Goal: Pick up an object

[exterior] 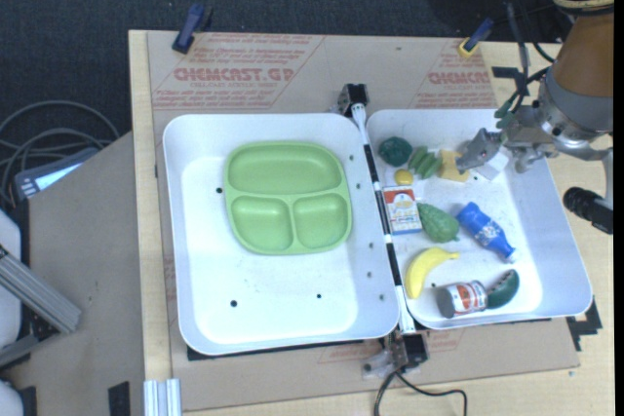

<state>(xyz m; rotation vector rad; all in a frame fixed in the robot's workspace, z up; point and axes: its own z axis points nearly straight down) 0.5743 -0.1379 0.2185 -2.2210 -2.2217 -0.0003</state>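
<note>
**Ana:** Objects for picking all lie in the right bin, the one the arm reaches into. Take the banana as the marker: the small red and white carton sits just above it against the bin's inner wall, the green leafy piece is up and to its right, the blue bottle further right, and the tin can just below and to the right, touching a dark green piece.

**Ben:** And the gripper?

**Ana:** Well up and right of the banana, near the bin's far edge, beside a yellow block and a small green vegetable. Nothing is visibly between its fingers. Whether they are spread or closed, I cannot tell; they blur into the grey metal.

**Ben:** Why the clutter on one side?

**Ana:** I'd judge that the right bin is the supply, while the left bin holds only the green divided tray, well left of the banana, likely as a drop place. Crowded pieces make a clean grasp harder.
</note>
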